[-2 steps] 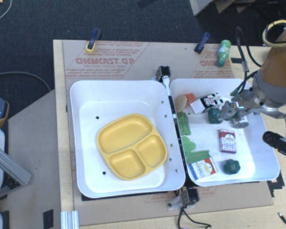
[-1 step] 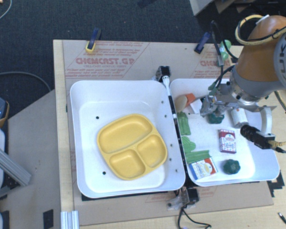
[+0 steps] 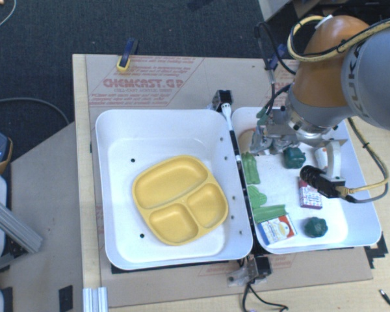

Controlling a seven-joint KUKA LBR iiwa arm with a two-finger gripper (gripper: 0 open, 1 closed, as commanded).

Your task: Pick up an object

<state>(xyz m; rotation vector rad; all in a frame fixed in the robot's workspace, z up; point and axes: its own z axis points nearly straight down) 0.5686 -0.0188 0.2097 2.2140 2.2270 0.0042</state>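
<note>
The right bin holds several small things. A teal lump lies just right of my gripper, which hangs low over the bin's far left corner. Along the left wall run a long green piece and a second green piece, with a flat green strip below them. At the near edge sit a red, white and blue packet and a dark green ball. A small purple-red box lies mid-bin. Something brownish shows beside the gripper.
The left bin bears a yellow three-part plate. A black divider clamp sits between the bins at the far side. The arm's black connector and yellow cable hang over the right bin's middle.
</note>
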